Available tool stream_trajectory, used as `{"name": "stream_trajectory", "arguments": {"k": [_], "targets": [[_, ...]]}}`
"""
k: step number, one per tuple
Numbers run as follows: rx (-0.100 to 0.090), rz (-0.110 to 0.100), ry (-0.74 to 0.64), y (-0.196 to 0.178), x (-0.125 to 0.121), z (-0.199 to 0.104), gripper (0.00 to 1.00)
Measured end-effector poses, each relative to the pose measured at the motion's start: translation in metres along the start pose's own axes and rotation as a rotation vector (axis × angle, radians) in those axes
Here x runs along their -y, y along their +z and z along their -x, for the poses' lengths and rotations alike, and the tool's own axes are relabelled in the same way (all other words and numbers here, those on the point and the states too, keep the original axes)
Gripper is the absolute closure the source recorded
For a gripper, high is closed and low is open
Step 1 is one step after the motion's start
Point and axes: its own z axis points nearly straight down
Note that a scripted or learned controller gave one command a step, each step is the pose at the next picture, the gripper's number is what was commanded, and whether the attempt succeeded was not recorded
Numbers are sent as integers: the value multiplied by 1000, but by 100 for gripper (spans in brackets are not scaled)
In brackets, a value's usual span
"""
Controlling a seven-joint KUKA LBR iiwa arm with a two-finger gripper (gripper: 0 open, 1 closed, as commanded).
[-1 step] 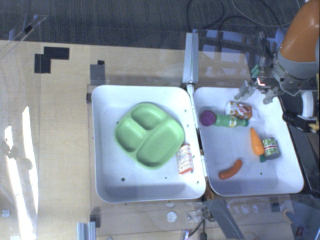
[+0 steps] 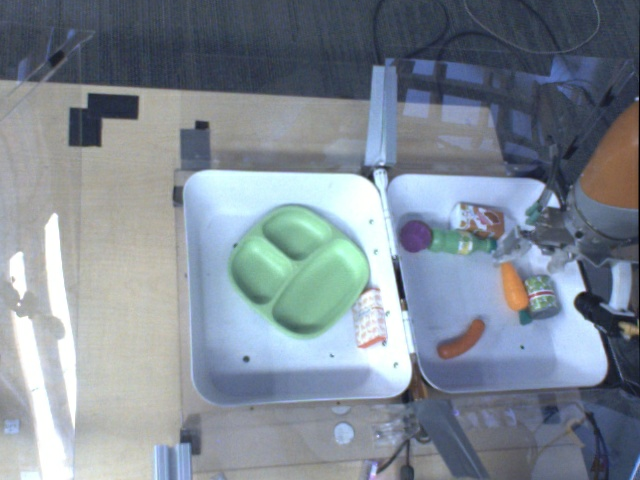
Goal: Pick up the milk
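On the wooden worktop [image 2: 120, 268] the left bin [image 2: 210, 368] holds a green divided plate [image 2: 298, 270]. Just beside the plate, against the bin's right wall, lies the milk [image 2: 370, 318], a small carton on its side. It looks light, its thin card walls likely to dent under a hard squeeze; taking it across the narrow flat faces seems safest. The right bin [image 2: 500, 368] holds a purple ball [image 2: 415, 235], a bottle [image 2: 462, 243], a sausage [image 2: 461, 338], a carrot [image 2: 514, 287] and a can [image 2: 541, 296]. The hand [image 2: 548, 236] hovers there, well apart from the milk; whether it is spread or pressed together I cannot tell.
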Motion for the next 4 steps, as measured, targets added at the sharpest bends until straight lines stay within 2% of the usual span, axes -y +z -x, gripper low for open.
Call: {"name": "stream_trajectory", "arguments": {"k": [1, 2, 3, 4], "targets": [[-6, 5, 46, 51, 15, 4, 0], [-5, 14, 43, 39, 12, 3, 100], [-1, 5, 116, -54, -6, -58, 100], [-1, 11, 108, -65, -9, -60, 100]]}}
